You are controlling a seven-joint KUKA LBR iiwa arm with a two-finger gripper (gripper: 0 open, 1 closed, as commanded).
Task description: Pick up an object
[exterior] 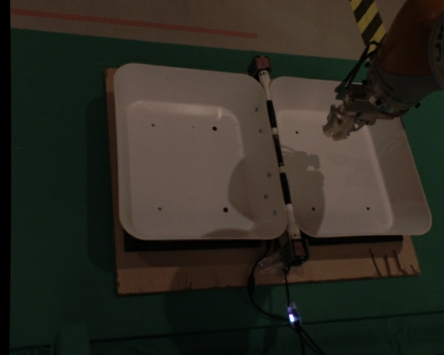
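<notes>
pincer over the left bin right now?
No, the pincer hangs over the right bin, near its upper edge, with the arm reaching in from the right.

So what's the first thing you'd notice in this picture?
Two big white bins sit side by side on the bench, the left bin and the right bin. The arm's end effector is above the right bin's far end, with the orange band behind it at top right.
</notes>
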